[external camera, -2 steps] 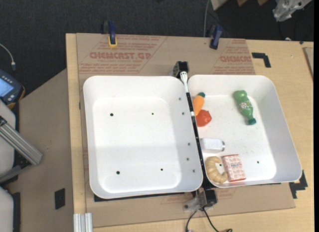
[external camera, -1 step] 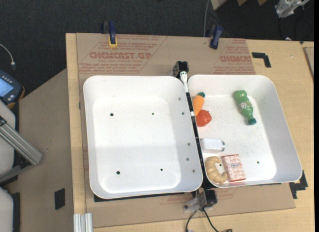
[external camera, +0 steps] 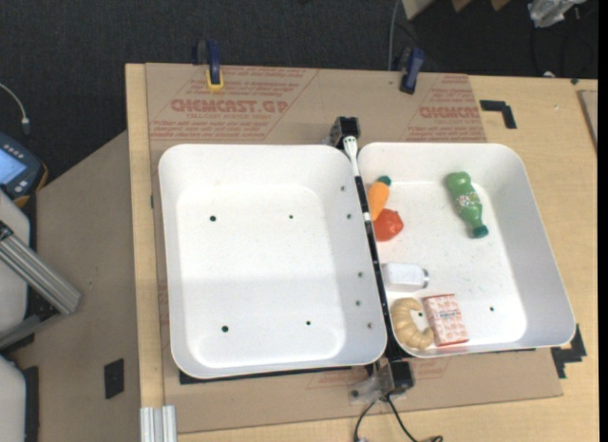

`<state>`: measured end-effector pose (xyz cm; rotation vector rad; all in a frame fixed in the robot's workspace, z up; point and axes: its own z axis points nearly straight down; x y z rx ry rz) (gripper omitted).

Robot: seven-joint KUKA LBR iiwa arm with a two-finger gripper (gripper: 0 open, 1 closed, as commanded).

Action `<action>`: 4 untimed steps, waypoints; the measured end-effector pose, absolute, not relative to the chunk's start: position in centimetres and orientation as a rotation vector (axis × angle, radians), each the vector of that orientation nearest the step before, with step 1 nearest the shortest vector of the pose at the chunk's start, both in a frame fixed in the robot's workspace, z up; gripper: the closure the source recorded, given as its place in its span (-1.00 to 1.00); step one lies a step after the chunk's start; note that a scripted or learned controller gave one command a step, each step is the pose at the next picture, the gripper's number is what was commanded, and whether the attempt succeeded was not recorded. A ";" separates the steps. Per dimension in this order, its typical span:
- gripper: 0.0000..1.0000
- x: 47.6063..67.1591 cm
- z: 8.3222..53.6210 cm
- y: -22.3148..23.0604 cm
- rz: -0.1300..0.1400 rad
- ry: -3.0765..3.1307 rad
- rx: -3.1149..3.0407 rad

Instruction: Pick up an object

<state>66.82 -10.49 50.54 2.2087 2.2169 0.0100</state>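
The right bin (external camera: pixel 532 240) holds several small objects. A green bottle (external camera: pixel 465 203) lies near its back right. An orange carrot-like toy (external camera: pixel 379 196) and a red piece (external camera: pixel 388 226) rest against the bin's left wall. A small white block (external camera: pixel 404 275) lies below them. At the front left corner sit a tan bagel-like ring (external camera: pixel 410 324) and a pink-and-white box (external camera: pixel 445 320), touching each other.
The left bin (external camera: pixel 190 240) sits beside the right one, the two walls meeting at the middle. Both stand on a brown cardboard sheet (external camera: pixel 285 98) held by blue clamps (external camera: pixel 211 58) at the back. A grey frame stands at the far left.
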 end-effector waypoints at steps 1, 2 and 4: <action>1.00 66.9 51.6 -10.4 0.013 2.215 2.205; 1.00 66.9 52.7 -10.4 0.016 2.214 2.200; 1.00 67.0 54.9 -10.3 0.022 2.210 2.191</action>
